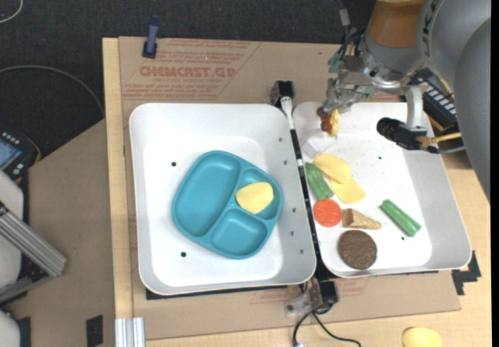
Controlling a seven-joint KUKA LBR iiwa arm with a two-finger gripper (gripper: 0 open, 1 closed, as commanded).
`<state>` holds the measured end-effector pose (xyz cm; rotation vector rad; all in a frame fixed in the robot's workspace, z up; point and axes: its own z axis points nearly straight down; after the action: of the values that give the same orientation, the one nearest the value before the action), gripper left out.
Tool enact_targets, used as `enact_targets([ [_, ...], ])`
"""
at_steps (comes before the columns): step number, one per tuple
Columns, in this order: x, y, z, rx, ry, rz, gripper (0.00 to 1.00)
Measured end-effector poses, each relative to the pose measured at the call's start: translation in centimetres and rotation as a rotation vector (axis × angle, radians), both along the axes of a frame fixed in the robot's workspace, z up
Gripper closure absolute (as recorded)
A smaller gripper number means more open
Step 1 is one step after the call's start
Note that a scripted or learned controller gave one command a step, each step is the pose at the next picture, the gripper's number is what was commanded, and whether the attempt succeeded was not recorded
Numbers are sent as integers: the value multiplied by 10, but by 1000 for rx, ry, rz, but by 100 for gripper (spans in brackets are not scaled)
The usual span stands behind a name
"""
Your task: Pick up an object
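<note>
**Small red-yellow piece gripped at far end of R bin**

Nearest the camera, off the bench at the view's lower R, a yellow obj. (421,335) is cut off by the frame edge.

On the bench, two white bins are set side by side, named here by the view's sides: L bin (156,150) and R bin (425,182).

In the near part of the R bin a brown disc (358,249) is seen. A tan wedge (360,219) lies just behind it, and an orange-red disc (327,213) sits beside the wedge on the view's L. A green stick (401,217) lies tilted toward the R wall, apart from the rest. Further back, yellow slabs (337,170) are overlapped near the mid part of the bin. A second green stick (317,181) lies beside them, along the wall shared w/ the L bin.

In the L bin a teal divided plate (207,197) is placed approx. in the middle. A yellow lump (254,196) rests in the plate compartment closest to the R bin.

At the far end of the R bin the gripper (331,113) is pointed down. Its jaws are closed on a small red-and-yellow piece (330,125), which is seen at the fingertips. The piece seems to be held just clear of the bin floor, though the slant of the view makes that hard to confirm. It is too small to be identified.

Beyond the bins, a brown board (187,69) w/ red lettering is laid under them, and a blue clip (151,37) is fixed at its far edge.
</note>
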<state>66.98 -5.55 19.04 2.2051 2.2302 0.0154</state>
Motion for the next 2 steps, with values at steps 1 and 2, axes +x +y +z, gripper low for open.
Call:
enact_targets([
  [1,-36,-35,52,-5,5,-15,100],
  [2,-99,-22,60,-2,15,-13,100],
])
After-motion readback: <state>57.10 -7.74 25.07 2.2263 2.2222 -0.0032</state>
